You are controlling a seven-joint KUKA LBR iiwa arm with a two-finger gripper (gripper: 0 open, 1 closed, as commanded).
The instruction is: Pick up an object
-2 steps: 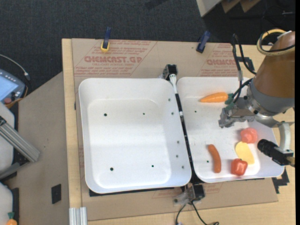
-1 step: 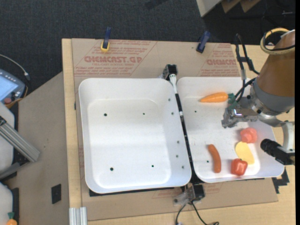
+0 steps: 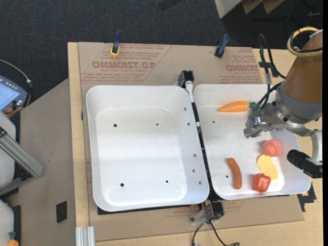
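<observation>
1. While the grey arm with its orange band reaches in from 3 o'clock, you have the two-finger metal gripper point(image 3: 254, 127) low over the right shallow white plastic bin point(image 3: 220, 99); whether its fingers are open or shut cannot be told at this angle, and nothing shows between them.
2. Candidate objects, all in the right bin: orange carrot-shaped toy point(image 3: 233, 106) at 10 o'clock of the gripper, just beside it; pink rounded toy point(image 3: 272, 148) at 5 o'clock; yellow oblong toy point(image 3: 268, 166) beneath that; red pepper-like toy point(image 3: 261, 182) and reddish sausage-shaped toy point(image 3: 235, 172) towards 6 o'clock.
3. Judgement: items lie apart, so you can approach any one singly.
4. Left shallow white plastic bin point(image 3: 97, 101) sits alongside; both rest on a brown cardboard sheet point(image 3: 154, 60), clamped at 12 o'clock by blue clips point(image 3: 117, 44), presumably against sliding. Dark carpet beyond.
</observation>
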